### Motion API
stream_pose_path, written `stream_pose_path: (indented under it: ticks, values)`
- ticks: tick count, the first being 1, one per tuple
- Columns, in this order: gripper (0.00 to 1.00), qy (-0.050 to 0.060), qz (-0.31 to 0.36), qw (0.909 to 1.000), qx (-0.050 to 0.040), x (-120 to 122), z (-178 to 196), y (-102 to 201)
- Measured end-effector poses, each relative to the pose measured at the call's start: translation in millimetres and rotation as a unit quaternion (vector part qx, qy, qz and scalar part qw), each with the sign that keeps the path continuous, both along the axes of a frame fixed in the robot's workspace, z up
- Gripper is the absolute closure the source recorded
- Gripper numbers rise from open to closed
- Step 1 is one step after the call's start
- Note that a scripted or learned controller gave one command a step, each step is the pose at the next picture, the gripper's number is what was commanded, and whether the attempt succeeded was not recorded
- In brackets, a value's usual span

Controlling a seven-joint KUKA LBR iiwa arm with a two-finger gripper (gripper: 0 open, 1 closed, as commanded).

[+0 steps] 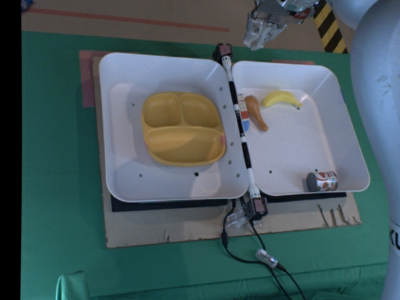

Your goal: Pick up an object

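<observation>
With nothing between its parted fingers, the gripper (261, 33) hovers beyond the right bin's (350, 149) far rim, needing to descend on the banana (280, 99) near that edge.

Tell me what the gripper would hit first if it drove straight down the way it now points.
Probably the far rim of the right bin. The gripper hangs above it, short of the banana, though depth is unclear.

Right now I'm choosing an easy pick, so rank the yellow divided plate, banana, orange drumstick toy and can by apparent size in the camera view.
1. Yellow divided plate, clearly largest.
2. Banana and orange drumstick toy: they look about alike, so I won't rank them.
3. Can, lying on its side, looks smallest.
</observation>
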State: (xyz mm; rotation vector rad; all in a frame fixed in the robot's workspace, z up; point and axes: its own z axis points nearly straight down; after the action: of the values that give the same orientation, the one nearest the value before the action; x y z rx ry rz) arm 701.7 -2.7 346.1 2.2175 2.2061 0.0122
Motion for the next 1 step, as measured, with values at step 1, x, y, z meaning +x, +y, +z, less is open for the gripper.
stream_pose_path:
  ticks: [1]
  values:
    - [1.0, 0.0, 0.0, 1.0, 0.0004, -0.4, 30.2, 30.6]
